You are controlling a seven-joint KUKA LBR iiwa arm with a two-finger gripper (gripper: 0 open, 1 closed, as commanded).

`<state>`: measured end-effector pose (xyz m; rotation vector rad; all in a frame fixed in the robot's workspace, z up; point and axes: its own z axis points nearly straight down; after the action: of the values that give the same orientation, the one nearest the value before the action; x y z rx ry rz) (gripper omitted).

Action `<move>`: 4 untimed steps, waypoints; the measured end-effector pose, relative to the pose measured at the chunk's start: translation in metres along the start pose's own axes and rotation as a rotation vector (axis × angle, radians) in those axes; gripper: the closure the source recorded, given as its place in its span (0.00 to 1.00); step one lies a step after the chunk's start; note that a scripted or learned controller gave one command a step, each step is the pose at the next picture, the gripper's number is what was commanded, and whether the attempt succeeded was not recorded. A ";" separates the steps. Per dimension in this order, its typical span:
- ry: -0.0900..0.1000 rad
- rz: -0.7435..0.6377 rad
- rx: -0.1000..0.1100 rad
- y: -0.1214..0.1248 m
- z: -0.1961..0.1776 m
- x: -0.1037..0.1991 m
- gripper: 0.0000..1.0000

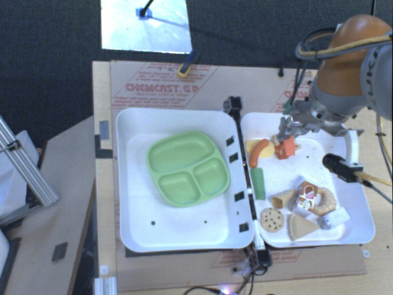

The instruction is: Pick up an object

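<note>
Two bins: both were white and sat side by side on the bench (73, 158). The right bin (359, 217) was the landmark for everything below.
Left bin (132, 226): it lay just beside the right bin and held a green tray (184, 168) with three parts.
Hand (288, 131): it hung over the far part of the right bin, low above the toys. I could not tell if it was open or closed, and I saw nothing held in it.
Red block (284, 150): it sat in the far part of the right bin, right under the hand. This looked like the thing to pick.
How it may feel: I think it was small, light and hard, maybe a bit slick. The best place to hold it looked like its two flat sides.
Toy sausage (258, 152): it lay just beside the red block, on a yellow piece (253, 146). It could get bumped.
Green stick (258, 183): it lay near the middle wall of the right bin.
Near end of the right bin: a cookie (270, 220), a bread wedge (302, 226) and a donut (319, 198) lay close together there, well apart from the hand.
</note>
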<state>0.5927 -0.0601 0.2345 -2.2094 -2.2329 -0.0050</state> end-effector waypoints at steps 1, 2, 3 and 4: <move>-0.002 0.004 0.002 -0.004 0.020 0.014 1.00; -0.002 0.004 -0.001 -0.002 -0.001 0.016 1.00; -0.003 0.009 0.002 -0.003 0.020 0.013 1.00; -0.002 0.005 -0.001 -0.003 0.001 0.021 1.00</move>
<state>0.5897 -0.0387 0.2339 -2.2160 -2.2295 -0.0037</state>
